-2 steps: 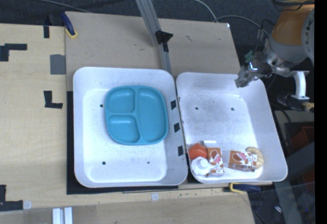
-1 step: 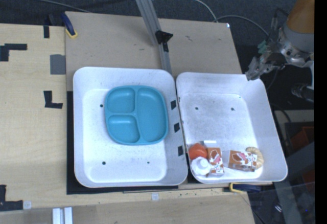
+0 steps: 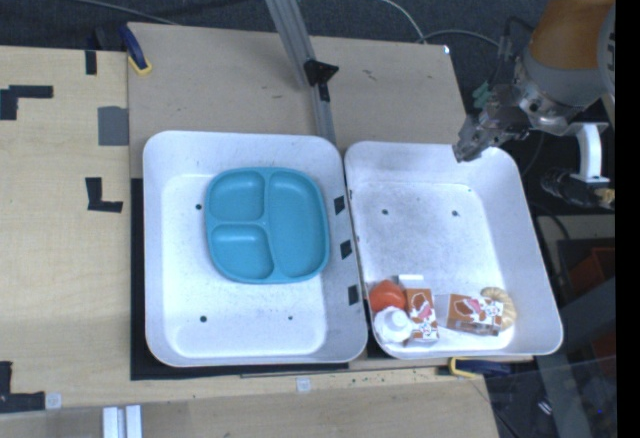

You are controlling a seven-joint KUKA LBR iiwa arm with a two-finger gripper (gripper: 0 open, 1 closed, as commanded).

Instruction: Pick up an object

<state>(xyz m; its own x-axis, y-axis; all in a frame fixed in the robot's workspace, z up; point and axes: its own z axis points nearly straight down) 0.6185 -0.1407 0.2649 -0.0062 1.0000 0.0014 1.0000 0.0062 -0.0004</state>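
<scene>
Seen from above, the bench held two shallow white bins side by side. The left bin [image 3: 170, 326] carried a teal divided plate [image 3: 267, 225] with three compartments, lying flat in its upper middle part, its long axis running roughly left to right with a slight tilt.

The right bin [image 3: 520, 226] kept its contents crowded against its near edge. An orange-red rounded object [image 3: 387, 295] sat at the left of that cluster, touching a white rounded piece [image 3: 393, 326] just below it. Beside them lay a small packet printed red and white [image 3: 422, 316], standing roughly along the near-far direction. To its right a flat packet in orange, white and brown [image 3: 482, 312] lay with its long axis left to right, close to the bin's near rim. The packets were near each other; whether they touched could not be told.

The rest of the right bin's floor, from its middle to the far rim, lay bare, giving open room above the cluster. The objects pressed close to the near wall and to the left wall.

The gripper [image 3: 470, 148] hung at the far right corner of the right bin, over its rim, well apart from the cluster. Whether it was spread or closed could not be told; nothing showed between its tips. The arm [image 3: 570, 36] rose behind it, grey with an orange band.
</scene>
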